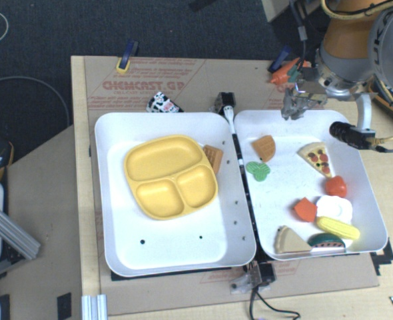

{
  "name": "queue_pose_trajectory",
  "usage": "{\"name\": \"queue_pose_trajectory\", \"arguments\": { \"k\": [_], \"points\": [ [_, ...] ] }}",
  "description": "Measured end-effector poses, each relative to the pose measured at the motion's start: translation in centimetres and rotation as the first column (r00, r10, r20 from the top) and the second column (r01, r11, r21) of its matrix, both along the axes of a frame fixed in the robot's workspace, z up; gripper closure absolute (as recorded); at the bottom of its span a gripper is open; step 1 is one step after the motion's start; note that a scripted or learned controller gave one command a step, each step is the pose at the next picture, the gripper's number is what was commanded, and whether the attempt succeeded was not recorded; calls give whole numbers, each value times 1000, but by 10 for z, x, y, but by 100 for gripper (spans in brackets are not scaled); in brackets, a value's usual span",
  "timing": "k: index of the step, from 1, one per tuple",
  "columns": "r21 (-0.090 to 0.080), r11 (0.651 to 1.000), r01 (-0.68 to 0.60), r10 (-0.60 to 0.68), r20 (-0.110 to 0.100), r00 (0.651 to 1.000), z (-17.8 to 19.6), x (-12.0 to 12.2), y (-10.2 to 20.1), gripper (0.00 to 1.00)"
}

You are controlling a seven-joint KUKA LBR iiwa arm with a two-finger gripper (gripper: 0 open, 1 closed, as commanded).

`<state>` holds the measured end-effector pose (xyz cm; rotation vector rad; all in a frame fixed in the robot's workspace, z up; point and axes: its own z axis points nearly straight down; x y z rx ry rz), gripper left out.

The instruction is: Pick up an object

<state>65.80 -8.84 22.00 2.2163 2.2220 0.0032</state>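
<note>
I hang over the far rim of the right bin (376,199), my gripper (295,111) pointing down just above its back edge. I grip nothing, and from this angle I cannot tell how wide my jaws stand.

Everything worth picking lies in that right bin, loosely scattered, which I judge leaves room to come down around single pieces. Nearest me are a brown bread piece (264,147) and a green leafy bit (258,171) close to the divider. A pizza slice (316,159) lies toward the right wall. Further forward a red piece (336,185), an orange piece (305,209), a white egg (335,207), a yellow corn cob (338,228), a watermelon slice (326,243) and a tan wedge (288,239) crowd together, some touching.

The left bin (116,232) holds a yellow divided plate (170,177), with a waffle piece (214,157) wedged against its right side.
</note>
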Motion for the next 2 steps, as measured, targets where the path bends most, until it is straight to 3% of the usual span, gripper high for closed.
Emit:
{"name": "queue_pose_trajectory", "arguments": {
  "k": [1, 2],
  "points": [
    [1, 1000, 1, -1, -4, 1000, -4, -1, 12, 100],
    [0, 1000, 2, -2, 1, 1000, 16, -1, 5, 100]
  ]
}}
